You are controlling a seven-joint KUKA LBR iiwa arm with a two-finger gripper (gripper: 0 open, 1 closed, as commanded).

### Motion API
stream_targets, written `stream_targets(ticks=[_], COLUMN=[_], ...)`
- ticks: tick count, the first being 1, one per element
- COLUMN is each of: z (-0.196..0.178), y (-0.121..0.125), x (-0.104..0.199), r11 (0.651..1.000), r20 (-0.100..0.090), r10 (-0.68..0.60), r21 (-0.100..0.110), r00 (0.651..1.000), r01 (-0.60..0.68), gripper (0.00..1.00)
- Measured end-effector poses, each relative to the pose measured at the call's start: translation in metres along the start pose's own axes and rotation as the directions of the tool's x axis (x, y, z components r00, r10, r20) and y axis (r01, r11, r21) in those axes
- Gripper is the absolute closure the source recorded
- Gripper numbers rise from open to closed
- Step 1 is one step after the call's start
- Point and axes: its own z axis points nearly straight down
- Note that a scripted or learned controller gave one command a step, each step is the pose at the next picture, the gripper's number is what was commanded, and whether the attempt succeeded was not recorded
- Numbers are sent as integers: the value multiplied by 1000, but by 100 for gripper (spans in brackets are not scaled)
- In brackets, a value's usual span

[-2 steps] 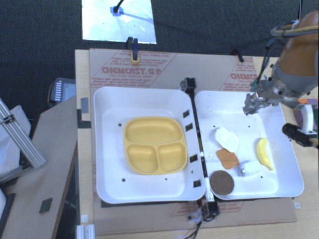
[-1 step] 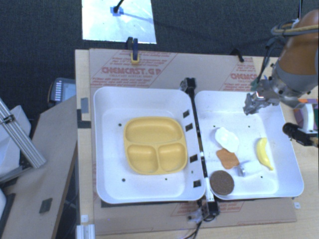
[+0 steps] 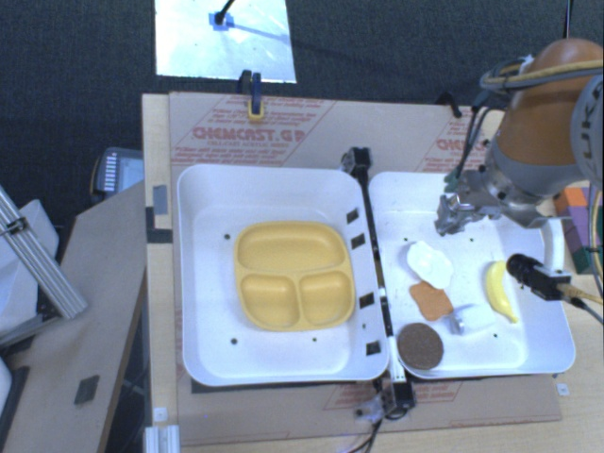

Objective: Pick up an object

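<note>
The yellow three-compartment plastic tray (image 3: 292,275) took up the middle of the left white bin (image 3: 203,253), leaving bare floor all round it — widest behind it. Right of the tray, past the black divider clips (image 3: 366,253), a white flat piece (image 3: 429,261), an orange toast-like slice (image 3: 431,300), a brown round disc (image 3: 420,345) and a yellow banana (image 3: 499,291) crowded the near half of the right white bin (image 3: 538,357); the grey gripper (image 3: 455,213) hung over its far half.
</note>
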Motion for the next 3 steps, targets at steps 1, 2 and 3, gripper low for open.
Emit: stream_targets(ticks=[1, 2, 3], z=[9, 4, 21], y=[-16, -37, -46], x=[60, 113, 169], r11=[1000, 1000, 1000], r20=[0, -1, -1], r10=[-1, -3, -2], r21=[0, 0, 1], r00=[1000, 1000, 1000], r01=[1, 3, 2], gripper=[100, 100, 100])
